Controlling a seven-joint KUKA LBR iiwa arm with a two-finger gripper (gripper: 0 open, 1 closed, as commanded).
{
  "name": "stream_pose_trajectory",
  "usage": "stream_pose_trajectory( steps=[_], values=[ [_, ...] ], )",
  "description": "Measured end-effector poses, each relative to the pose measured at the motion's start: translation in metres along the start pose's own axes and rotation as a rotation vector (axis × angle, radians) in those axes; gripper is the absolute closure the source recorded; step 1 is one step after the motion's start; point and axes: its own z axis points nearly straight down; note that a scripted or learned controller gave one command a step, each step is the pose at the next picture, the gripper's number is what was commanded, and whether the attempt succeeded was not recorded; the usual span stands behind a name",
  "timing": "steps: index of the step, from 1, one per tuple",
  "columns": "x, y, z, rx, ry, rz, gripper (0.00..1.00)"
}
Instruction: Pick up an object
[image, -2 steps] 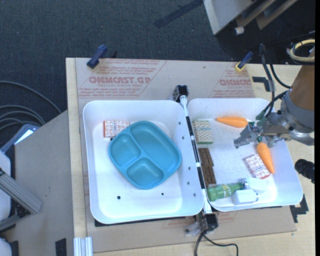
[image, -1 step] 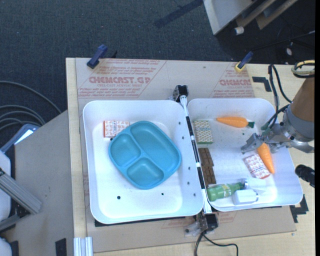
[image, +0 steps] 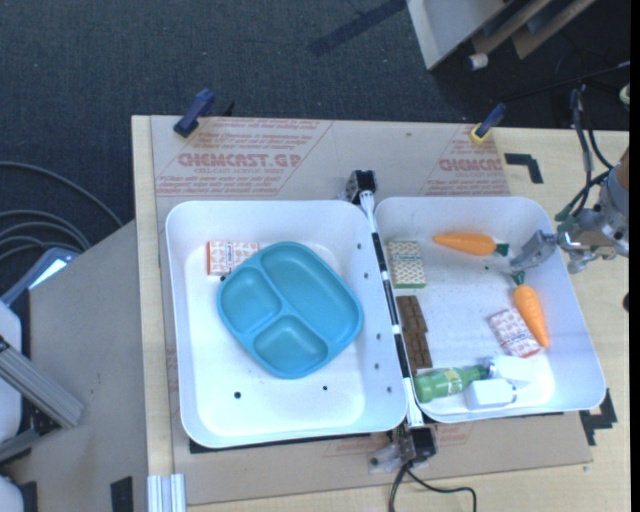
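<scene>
The gripper (image: 530, 252) hovers over the right bin (image: 575, 300), between two carrots (image: 466, 242). Jaw opening cannot be determined; nothing visibly held.

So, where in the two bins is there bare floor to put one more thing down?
Left bin: bare floor along the near edge and right of the blue tray. Right bin: a bare patch in the middle, bordered by the brown bar, two carrots and green bottle. Its near right corner is crowded; the tool hangs over the far right.
</scene>
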Motion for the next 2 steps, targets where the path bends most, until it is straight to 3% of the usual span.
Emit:
stream_pose_trajectory(
  steps=[1,2],
  values=[
    [0.006,-0.009,0.116,0.002,0.001,0.0,0.0],
    [0.006,-0.009,0.106,0.0,0.001,0.0,1.0]
  ],
)
